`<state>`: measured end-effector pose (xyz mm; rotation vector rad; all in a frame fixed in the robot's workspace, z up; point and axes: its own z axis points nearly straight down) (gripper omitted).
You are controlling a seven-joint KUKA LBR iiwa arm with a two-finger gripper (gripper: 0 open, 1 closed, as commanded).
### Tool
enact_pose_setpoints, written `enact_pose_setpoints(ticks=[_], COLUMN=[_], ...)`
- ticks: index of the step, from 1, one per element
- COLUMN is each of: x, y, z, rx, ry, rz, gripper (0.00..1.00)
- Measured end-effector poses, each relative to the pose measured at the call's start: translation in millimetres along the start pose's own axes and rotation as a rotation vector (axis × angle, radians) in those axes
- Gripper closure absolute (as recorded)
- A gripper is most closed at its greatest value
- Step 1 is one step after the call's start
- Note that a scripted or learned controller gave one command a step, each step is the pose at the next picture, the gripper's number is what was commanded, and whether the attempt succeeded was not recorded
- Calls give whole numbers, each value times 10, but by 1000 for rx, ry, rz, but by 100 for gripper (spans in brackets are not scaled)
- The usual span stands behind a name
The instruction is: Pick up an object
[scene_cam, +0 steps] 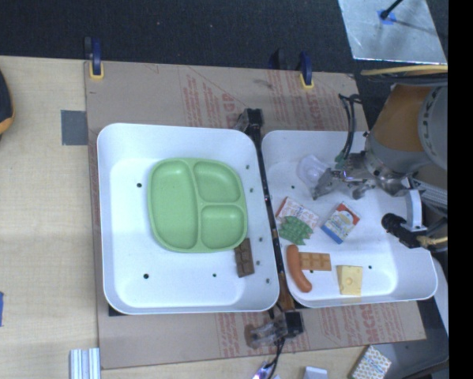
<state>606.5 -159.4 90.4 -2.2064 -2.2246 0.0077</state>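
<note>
- Jaws: whether they stand released or clenched cannot be told; the gripper (337,181) is a small dark shape low inside the right bin (410,279), with nothing visibly grasped.
- Landmark: the blue-and-red packet (340,223) lies just below the gripper, apart from it. It is judged the likeliest pick target, being the nearest item.
- Left of the packet: a patterned card (296,210) and a green item (296,229), touching each other.
- Below the packet: a sausage (298,268), a waffle-like piece (317,261) and a yellow cheese block (349,279).
- Far left of the packet: the left bin (118,212) holds a green divided plate (197,204) and a brown block (244,258).
- Judgement: loose spacing leaves room for fingers to descend.
</note>
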Motion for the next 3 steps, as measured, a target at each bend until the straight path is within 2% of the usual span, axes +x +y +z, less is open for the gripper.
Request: enact_pose_setpoints(ticks=[1,2,3], x=[-53,-545,119], y=[-357,358,-48], z=[-5,-35,-394], rx=[-2,-15,-5], ry=[-2,-7,-1], rz=[5,2,-1], gripper=[0,0,0])
